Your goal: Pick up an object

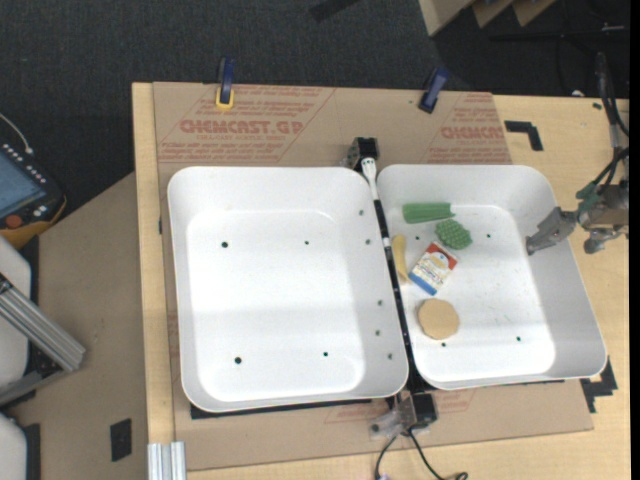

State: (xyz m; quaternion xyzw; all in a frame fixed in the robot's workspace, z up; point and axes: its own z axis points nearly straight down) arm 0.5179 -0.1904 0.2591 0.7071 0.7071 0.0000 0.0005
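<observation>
The surface (pixel 300 118) carries two shallow white bins side by side: the left bin (pixel 200 268) and the right bin (pixel 560 308). The right bin's left part holds a loose cluster: a green oblong piece (pixel 427 212) farthest, a bumpy green piece (pixel 454 233) just nearer, a small red, white and blue packet (pixel 433 268), a pale yellow strip (pixel 400 256) by the left wall, and a tan disc (pixel 438 320) nearest. The end effector (pixel 548 232) sits over the right bin's right rim, apart from them; its finger spread cannot be told.
</observation>
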